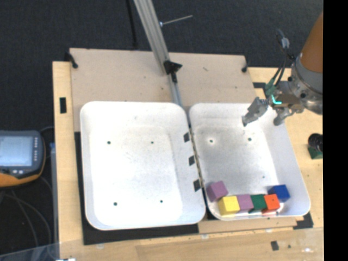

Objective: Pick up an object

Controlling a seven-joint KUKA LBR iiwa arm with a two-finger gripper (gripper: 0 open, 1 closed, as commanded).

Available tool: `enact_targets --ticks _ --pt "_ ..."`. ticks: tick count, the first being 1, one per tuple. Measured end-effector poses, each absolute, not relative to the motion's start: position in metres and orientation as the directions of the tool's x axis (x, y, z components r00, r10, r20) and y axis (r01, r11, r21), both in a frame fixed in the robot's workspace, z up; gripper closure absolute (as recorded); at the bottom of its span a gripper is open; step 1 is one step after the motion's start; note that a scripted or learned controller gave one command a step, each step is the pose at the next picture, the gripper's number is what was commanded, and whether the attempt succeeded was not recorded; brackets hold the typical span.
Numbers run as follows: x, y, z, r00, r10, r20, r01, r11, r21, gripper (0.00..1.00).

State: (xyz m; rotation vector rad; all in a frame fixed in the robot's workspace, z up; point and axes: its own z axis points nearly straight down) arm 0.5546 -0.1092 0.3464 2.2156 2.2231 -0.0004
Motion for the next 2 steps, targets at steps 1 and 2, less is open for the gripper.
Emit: enact_targets --ticks 1,2 --pt "0.489 0.04 0.413 -0.011 1.0 0.002 1.0 0.011 0.007 0.0" --pt "0.509 -0.025 0.552 0.002 1.0 -0.002 1.0 -0.002 0.012 0.0"
